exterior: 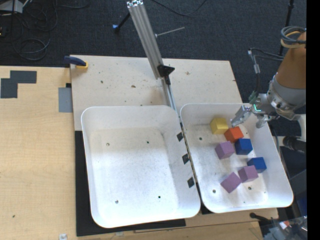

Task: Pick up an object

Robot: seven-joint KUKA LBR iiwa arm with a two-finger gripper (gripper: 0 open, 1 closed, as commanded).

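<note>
Nothing lifted yet: gripper, fingers spread and holding nothing, hovers at 2 o'clock of orange cube (grasp pending).

blocks crowd the right bin's middle; bare floor along its left wall, near the divider.

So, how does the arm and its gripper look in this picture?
The arm shows an orange-tan band, with a grey metal wrist section below it. Grey cables loop at its top, and a small green light glows near the wrist. The gripper has thin, pale grey metal fingers.
</note>
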